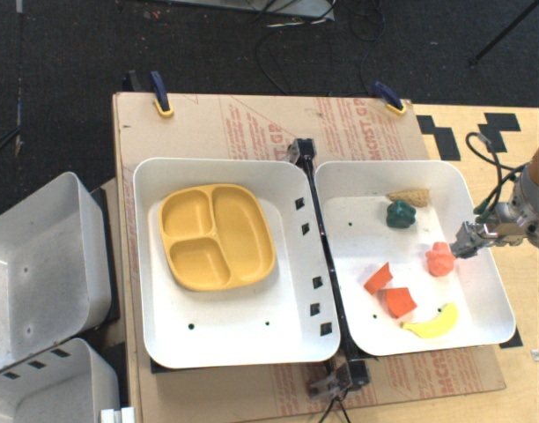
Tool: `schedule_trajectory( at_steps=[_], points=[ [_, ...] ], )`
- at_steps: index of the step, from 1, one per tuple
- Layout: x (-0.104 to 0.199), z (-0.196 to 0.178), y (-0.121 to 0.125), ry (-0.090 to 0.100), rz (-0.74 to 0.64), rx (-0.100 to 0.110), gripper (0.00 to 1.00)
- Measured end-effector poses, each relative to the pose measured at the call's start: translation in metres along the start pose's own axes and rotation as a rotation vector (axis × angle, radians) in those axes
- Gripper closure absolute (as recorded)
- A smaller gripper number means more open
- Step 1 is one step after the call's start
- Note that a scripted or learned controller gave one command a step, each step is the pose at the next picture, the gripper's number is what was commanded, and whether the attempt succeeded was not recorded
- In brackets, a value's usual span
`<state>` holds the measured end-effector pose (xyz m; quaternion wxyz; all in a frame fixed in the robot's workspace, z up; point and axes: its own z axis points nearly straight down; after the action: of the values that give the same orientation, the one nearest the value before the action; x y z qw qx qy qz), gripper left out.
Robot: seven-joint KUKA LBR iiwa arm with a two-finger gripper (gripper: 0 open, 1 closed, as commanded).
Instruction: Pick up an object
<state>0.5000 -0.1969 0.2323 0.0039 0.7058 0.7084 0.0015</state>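
so the hand [468, 241] sits right beside the pink toy [440, 260] by the right bin's wall [494, 276]. i cannot tell its state. it might just push the toy away.

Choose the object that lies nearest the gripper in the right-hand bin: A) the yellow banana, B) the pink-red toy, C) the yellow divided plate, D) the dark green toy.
B: the gripper sits right beside the pink-red toy, while the banana and the dark green toy lie farther off, and the yellow divided plate is in the other bin.
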Motion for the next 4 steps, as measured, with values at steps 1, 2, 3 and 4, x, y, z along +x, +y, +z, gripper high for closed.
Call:
schedule_trajectory(
  at_steps=[1, 2, 3, 4],
  points=[
    [0.000, 0.003, 0.001, 0.002, 0.000, 0.006, 1.00],
    [0.051, -0.005, 0.013, 0.004, -0.004, 0.005, 1.00],
    [0.108, -0.013, 0.033, 0.004, -0.006, 0.005, 1.00],
    [0.165, -0.001, 0.050, 0.005, -0.005, 0.007, 1.00]
  ],
)
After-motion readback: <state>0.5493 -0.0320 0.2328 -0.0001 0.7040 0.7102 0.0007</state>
